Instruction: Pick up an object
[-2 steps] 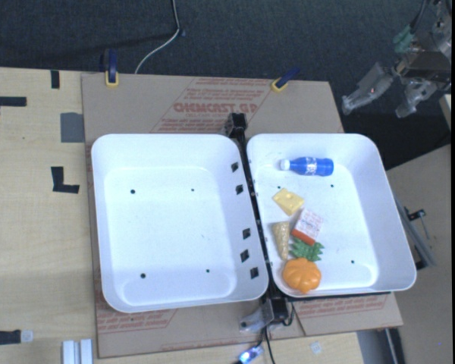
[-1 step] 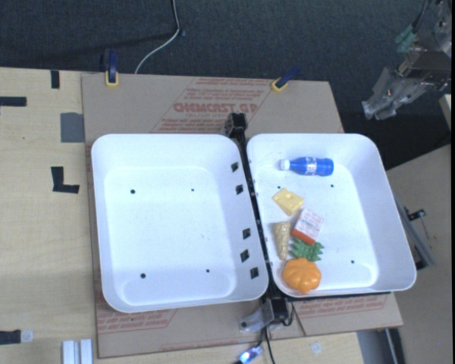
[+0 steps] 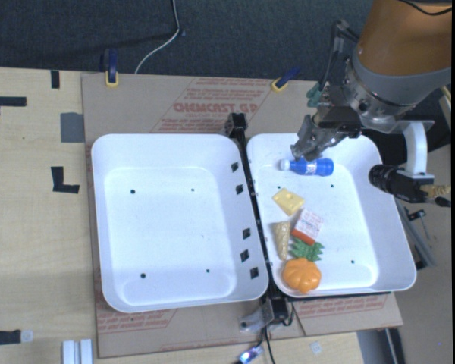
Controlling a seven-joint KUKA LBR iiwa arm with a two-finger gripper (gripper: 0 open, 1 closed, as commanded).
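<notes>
In the right bin (image 3: 379, 226) a small blue bottle (image 3: 315, 167) with a white cap lies on its side near the far edge. My gripper (image 3: 309, 152) hangs directly over the bottle, at or just above its top side. Whether it touches the bottle I cannot tell. Closer to the front of the same bin lie a yellow wedge (image 3: 288, 200), a white and red packet (image 3: 310, 222), a pale yellow piece (image 3: 282, 237), a toy vegetable with green leaves (image 3: 307, 249) and an orange fruit (image 3: 301, 276).
The left bin (image 3: 106, 203) adjoins the right one along a black-clipped divider (image 3: 246, 203). The arm's grey and orange body (image 3: 402, 44) looms over the right bin's far right corner. A black fitting (image 3: 394, 179) sits at that bin's right rim.
</notes>
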